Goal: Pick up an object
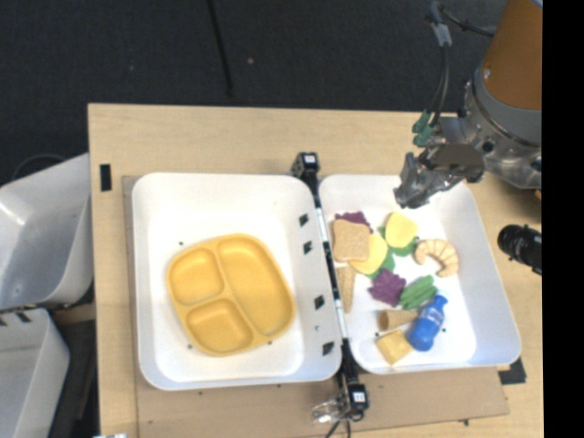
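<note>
Nearest the lens, a blue bottle [427,324] is lying tilted in the right bin [484,245], just beside a tan wedge [393,346] and a small cone [394,318]. Behind them a heap of toy food is sitting: purple grapes [387,286], a green piece [418,291], a croissant [439,255], a yellow-green pear shape [400,230], a slice of bread [350,241] and another purple bit [352,218]. Everything pickable is crowding toward this bin's left half, probably tipped in as a jumble.

In the left bin [151,245] a yellow tray [230,292] with three compartments is resting flat.

Reaching in from the right, the arm [511,71] is holding the pincer [418,188] over the right bin's far edge, above and just behind the pear shape. It looks dark and bunched; I cannot tell how far apart it is standing, and nothing is visibly caught in it. My judgement: it is lining up over the heap, with the pick not yet made.
</note>
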